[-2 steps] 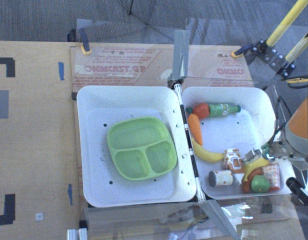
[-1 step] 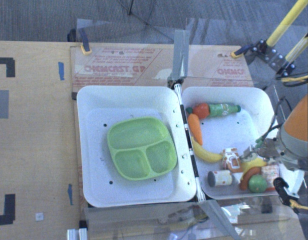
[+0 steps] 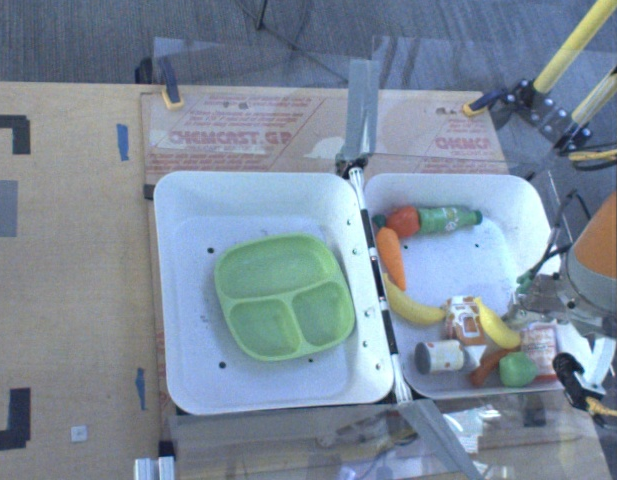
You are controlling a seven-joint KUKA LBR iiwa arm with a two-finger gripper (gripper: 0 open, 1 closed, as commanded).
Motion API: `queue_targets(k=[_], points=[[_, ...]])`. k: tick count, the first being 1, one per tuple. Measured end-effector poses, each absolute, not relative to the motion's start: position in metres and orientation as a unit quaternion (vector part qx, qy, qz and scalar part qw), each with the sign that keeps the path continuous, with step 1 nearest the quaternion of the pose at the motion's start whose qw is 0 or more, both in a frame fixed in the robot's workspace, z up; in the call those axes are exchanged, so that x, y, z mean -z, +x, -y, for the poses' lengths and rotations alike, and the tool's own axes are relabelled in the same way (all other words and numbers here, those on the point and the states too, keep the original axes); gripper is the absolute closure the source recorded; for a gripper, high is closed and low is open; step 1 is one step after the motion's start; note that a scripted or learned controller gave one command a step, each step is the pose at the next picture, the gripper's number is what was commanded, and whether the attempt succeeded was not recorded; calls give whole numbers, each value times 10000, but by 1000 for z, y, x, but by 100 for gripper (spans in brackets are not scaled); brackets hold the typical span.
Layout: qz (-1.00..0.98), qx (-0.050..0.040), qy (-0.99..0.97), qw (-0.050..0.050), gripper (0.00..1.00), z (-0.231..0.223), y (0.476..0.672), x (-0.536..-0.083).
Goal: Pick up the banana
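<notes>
Two shallow white plastic bins sit side by side on a light wooden bench. The left bin point(image 3: 183, 208) holds a pale green plastic plate with three compartments point(image 3: 284, 296), lying near the bin's middle.

The right bin point(image 3: 518, 200) holds a cluster of toy foods. A green bottle with a red cap point(image 3: 440, 219) lies along its far edge. An orange carrot point(image 3: 391, 256) lies against the bin's left wall, just below the bottle's cap. A yellow banana point(image 3: 415, 308) curves from the left wall toward the bin's middle, its upper end touching the carrot's tip. A second, smaller yellow banana point(image 3: 497, 326) lies tilted near the front right corner, beside a small orange and white carton point(image 3: 463, 318). A white cylindrical can point(image 3: 440, 356) rests near the front edge, and a round green fruit point(image 3: 517, 370) sits at the front right corner, next to a reddish sausage shape point(image 3: 485, 367).

The grey arm with its orange band point(image 3: 598, 258) reaches over the right bin's right edge. Its gripper point(image 3: 533, 303) hangs just beside the smaller banana; whether its fingers are open or closed cannot be told.
</notes>
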State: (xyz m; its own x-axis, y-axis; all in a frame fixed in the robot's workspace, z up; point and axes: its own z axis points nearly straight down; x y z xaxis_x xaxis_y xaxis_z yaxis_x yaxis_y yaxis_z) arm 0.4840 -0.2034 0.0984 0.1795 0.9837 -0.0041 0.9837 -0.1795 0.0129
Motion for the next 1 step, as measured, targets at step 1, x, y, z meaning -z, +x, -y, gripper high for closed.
queue_targets(k=[1], points=[[-6404, -22, 7680, 57, 0, 203, 484, -98]])
